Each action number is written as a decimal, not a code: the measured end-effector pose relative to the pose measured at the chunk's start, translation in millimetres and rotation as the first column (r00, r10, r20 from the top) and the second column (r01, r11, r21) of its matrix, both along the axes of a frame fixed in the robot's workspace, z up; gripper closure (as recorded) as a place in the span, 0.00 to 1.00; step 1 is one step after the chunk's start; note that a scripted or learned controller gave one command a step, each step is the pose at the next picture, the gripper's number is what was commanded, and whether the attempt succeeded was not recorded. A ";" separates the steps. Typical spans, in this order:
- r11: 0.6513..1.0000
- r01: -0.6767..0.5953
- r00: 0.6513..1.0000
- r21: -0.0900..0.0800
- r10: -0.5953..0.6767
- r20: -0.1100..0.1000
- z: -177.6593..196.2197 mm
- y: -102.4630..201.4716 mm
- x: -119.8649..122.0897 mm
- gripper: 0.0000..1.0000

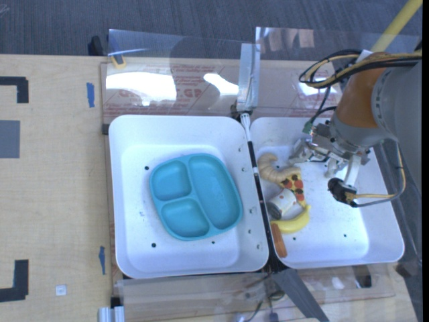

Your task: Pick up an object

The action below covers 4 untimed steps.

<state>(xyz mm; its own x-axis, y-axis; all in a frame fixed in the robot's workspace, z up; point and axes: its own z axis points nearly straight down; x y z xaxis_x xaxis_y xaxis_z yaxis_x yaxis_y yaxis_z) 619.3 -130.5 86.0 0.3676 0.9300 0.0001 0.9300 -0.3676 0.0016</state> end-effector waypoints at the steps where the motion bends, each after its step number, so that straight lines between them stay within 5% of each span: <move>1: 0.994 -0.111 0.993 0.016 0.111 -0.031 -1.5 -13.2 42.0 0.00; 2: 0.994 -0.111 0.993 0.019 0.111 -0.042 6.3 -11.7 39.9 1.00; 3: 0.830 -0.558 0.830 -0.002 0.558 0.003 102.5 52.0 31.6 1.00; 4: 0.831 -0.556 0.831 0.001 0.556 -0.002 99.3 50.9 30.1 0.00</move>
